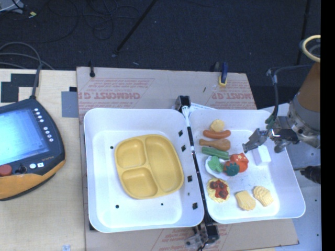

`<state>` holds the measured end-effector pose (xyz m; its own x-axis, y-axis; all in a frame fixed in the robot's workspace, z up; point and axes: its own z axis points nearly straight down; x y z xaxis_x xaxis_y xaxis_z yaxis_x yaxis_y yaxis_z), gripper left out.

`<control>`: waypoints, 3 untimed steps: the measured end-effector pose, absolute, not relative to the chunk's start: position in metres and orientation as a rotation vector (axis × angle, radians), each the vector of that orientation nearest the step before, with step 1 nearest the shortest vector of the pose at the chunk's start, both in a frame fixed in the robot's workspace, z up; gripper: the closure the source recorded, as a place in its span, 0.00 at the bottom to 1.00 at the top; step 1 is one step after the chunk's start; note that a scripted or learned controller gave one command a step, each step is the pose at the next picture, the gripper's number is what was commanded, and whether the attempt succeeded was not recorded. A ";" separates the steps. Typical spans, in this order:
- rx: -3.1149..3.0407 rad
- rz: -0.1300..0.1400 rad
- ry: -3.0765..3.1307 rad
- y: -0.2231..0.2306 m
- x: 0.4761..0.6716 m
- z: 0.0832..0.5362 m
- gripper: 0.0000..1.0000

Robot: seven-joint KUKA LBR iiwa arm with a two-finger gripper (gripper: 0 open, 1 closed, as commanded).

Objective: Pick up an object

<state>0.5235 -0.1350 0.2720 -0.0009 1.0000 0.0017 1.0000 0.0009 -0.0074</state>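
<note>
The right bin (282, 203) holds several toy foods: a yellow piece (217, 125), a sausage (216, 134), a brown sausage (214, 144), a green bean pod (215, 152), a white plate with greens (215, 165), a red tomato (237, 162), a small pizza (219, 189) and two yellow pastries (245, 200) (263, 195). My gripper (258, 142) hangs over the right bin, just right of and above the tomato. Its fingers look spread, with nothing between them.
The left bin (99, 140) contains a yellow three-compartment tray (148, 166). A teach pendant (26, 145) lies on the bench at the far left. A divider (189, 156) runs between the bins. The arm (309, 109) enters from the right.
</note>
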 end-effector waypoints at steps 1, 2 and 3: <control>-2.207 0.014 -2.212 -0.083 0.502 0.139 0.00; -2.222 0.007 -2.217 -0.085 0.490 0.085 0.00; -2.223 0.009 -2.206 -0.085 0.490 0.094 1.00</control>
<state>0.4900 -0.0853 0.0943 0.0078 1.0000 0.0029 0.9999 -0.0077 -0.0112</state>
